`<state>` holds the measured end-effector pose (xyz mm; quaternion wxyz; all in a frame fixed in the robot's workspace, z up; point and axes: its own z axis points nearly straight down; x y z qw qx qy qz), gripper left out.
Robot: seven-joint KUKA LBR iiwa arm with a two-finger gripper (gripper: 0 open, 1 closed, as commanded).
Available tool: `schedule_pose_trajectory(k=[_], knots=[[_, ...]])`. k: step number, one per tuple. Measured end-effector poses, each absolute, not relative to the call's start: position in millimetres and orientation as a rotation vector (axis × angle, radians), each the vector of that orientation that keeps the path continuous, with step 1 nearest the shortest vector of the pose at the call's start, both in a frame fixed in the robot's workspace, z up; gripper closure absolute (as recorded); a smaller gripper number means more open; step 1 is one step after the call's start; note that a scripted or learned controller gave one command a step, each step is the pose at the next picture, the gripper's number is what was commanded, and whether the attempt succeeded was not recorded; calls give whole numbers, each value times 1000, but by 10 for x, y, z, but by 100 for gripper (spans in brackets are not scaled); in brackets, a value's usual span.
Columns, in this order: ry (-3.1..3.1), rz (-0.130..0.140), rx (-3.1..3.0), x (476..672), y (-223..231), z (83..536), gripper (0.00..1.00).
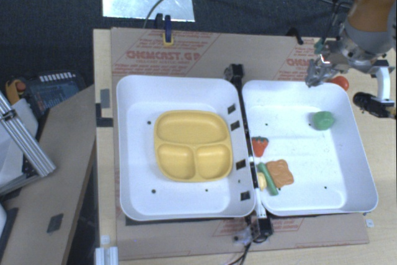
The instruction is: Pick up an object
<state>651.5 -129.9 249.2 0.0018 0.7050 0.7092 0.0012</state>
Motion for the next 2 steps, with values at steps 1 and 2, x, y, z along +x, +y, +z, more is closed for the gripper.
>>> schedule_pose_trajectory(k=[1,2], knots=[[2232,5,2209,6572,-682,2527,100],[2233,3,2211,6615,-166,2374,100]])
